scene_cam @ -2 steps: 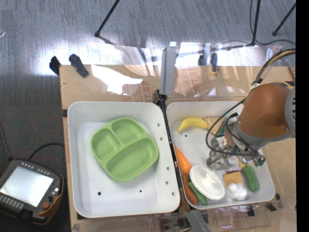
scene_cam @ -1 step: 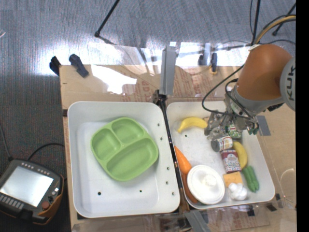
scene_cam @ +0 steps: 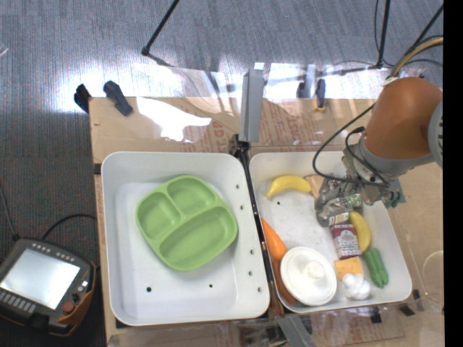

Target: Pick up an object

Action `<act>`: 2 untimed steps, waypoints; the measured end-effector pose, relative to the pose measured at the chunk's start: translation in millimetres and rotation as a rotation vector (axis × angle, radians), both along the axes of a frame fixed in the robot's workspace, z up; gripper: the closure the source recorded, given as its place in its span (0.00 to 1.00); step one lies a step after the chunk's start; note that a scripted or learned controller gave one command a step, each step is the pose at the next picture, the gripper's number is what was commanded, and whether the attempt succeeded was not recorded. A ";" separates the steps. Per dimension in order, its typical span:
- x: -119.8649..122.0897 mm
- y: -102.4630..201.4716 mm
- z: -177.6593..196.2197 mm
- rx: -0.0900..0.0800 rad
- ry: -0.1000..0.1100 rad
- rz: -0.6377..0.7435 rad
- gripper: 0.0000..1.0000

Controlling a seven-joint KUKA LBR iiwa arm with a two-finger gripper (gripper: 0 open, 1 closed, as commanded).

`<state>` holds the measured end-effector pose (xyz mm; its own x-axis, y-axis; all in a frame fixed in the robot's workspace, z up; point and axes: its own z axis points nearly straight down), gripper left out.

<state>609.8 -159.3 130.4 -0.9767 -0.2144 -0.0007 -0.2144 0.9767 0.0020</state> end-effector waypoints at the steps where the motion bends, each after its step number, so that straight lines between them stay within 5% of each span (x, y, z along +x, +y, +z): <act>1: -58.2 21.1 -43.8 0.001 0.000 0.393 1.00; 2: -24.9 20.6 8.4 -0.002 -0.008 0.414 1.00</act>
<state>585.0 -138.7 138.8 -0.8077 -0.5896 -0.0067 -0.5896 0.8077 -0.0031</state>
